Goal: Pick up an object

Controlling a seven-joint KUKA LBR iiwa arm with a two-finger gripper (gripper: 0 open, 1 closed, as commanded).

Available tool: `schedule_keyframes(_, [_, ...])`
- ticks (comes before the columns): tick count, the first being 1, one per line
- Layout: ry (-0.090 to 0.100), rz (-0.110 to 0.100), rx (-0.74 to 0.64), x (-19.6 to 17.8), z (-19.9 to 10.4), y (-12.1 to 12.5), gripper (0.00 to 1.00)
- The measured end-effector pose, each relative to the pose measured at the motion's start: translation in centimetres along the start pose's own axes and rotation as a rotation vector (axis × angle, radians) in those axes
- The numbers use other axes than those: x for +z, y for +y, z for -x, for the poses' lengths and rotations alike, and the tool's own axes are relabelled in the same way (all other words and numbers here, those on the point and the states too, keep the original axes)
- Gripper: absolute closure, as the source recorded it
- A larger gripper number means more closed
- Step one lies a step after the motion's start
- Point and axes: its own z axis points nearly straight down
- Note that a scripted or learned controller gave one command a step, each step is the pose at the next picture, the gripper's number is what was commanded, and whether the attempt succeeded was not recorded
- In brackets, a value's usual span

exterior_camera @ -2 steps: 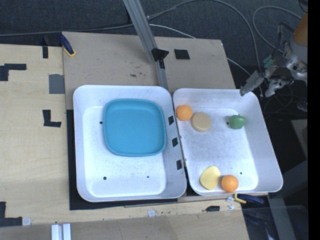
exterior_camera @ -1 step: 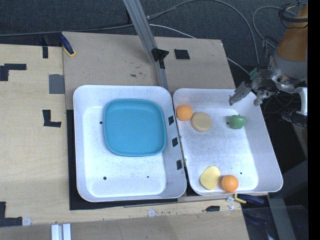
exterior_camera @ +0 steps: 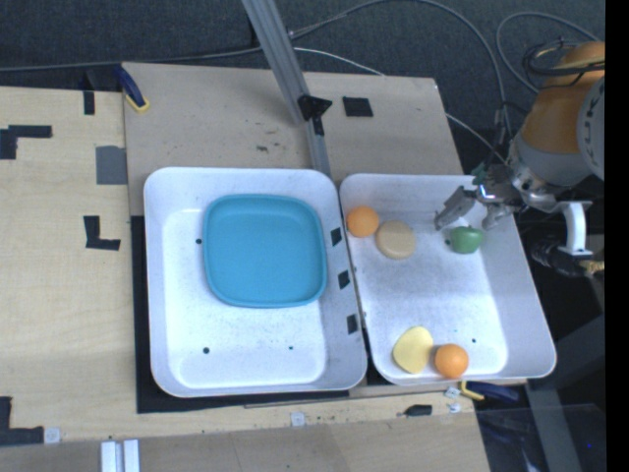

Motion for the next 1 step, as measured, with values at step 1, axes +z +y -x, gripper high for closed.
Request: schedule_keyframes(1, [0.0, 0.0, 0.0, 5.88, -0.6, -0.78, 0.0])
